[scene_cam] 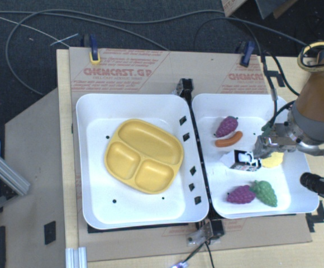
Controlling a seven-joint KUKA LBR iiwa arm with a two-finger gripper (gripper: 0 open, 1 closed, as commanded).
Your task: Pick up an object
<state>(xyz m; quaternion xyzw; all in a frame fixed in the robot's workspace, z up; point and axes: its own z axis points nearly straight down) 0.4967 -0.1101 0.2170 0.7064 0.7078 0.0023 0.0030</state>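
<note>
Where the claw hangs, yellow fruit lies.

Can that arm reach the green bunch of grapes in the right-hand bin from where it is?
Probably yes. The gripper hangs over the same bin, close to the green grapes, and nothing lies on top of them. A purple bunch close against their left side might crowd the grab.

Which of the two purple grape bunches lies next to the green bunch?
The lower purple bunch, beside the green bunch; the upper bunch lies by the orange sausage.
</note>
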